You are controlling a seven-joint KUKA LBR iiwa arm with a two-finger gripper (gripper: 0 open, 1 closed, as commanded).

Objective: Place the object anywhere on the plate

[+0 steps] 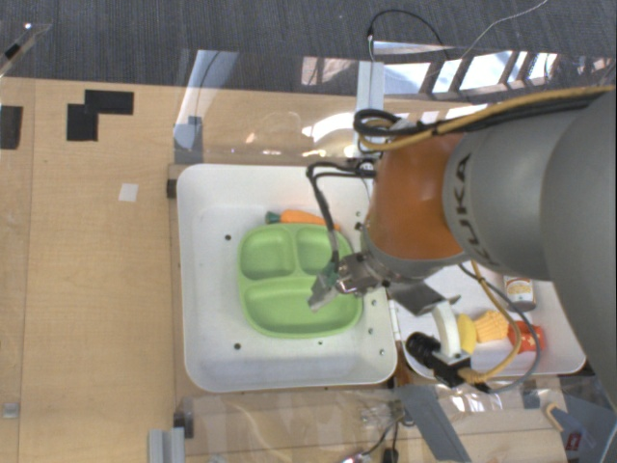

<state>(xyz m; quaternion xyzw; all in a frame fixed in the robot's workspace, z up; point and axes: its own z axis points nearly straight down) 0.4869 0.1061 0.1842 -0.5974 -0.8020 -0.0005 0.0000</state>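
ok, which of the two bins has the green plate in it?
The left bin: the green divided plate lies in it, gripper above. The right bin holds loose items.

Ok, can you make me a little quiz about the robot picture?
1. True or false: the green divided plastic plate lies in the left white bin.
2. Which thing lies beside the plate's far edge: A) the orange toy carrot, B) a blue cup?
3. Fill in: the gripper is above the ____.

Key: 1 true. 2 A. 3 plate.
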